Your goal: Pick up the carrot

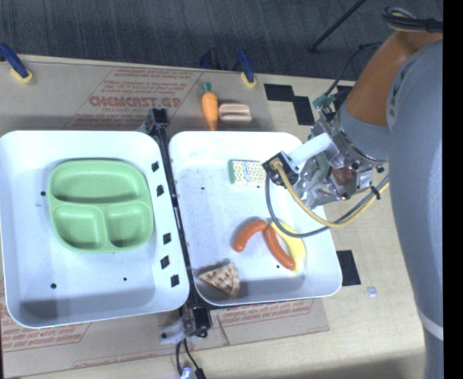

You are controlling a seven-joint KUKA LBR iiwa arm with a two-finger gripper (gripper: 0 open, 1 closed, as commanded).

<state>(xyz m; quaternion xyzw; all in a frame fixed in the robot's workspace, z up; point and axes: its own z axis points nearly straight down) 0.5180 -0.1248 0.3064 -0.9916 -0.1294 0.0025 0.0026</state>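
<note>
Carrot sits outside both bins, so your reach may go to the wrong orange thing

Carrot point(209, 109) lies on the bench point(373, 322) behind the bins, just past the far rim of the right bin point(215, 212), with a small tan block point(234, 114) touching or just beside it. Your arm point(405, 117) hangs over the right bin's far right corner, well apart from the carrot. The left bin point(26, 235) holds a green divided plate point(101, 204); it plays no part here. Your pincer point(306, 181) is tangled in cables from this angle, so I cannot tell how it stands. The main risk, as I judge it: two orange sausages point(266, 239) lie in the right bin much nearer the pincer, and a colour-led grasp could land on them. Crossing toward the carrot, you could also clip the bin's rim, or nudge the tan block and roll the carrot away.
</note>
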